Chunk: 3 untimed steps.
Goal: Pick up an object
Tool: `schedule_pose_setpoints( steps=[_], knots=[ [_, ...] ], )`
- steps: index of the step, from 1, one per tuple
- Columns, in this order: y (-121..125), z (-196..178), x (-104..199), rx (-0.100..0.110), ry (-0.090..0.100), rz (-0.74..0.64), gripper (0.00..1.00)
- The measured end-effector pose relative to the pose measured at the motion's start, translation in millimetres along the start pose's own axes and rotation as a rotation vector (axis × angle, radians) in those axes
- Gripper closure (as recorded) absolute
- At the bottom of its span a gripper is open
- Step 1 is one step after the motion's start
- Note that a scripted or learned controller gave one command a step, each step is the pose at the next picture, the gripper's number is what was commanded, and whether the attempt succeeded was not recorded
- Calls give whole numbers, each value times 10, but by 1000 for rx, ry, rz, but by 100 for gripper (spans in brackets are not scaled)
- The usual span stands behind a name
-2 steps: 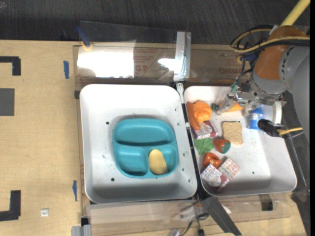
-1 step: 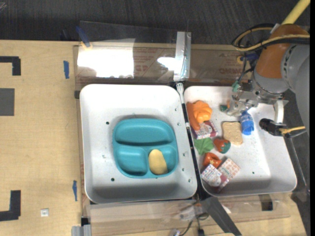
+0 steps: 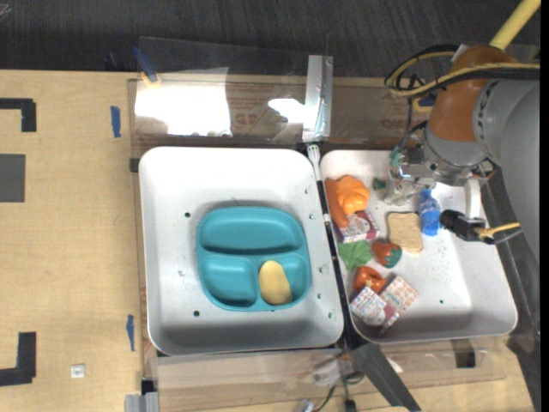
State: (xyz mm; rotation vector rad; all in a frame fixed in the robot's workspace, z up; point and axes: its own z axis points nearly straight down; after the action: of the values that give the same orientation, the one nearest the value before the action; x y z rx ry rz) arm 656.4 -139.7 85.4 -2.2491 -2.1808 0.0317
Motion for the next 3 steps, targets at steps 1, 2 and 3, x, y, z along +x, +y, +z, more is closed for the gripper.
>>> schedule_pose_setpoints(
  steps=[1, 2, 3],
  knots=[
    [14, 4, 64, -3, 9, -4, 0],
    [-141, -90, 289, -21, 5, -115, 0],
    [83, 7, -14, 2, 20, 141, 0]
  ],
)
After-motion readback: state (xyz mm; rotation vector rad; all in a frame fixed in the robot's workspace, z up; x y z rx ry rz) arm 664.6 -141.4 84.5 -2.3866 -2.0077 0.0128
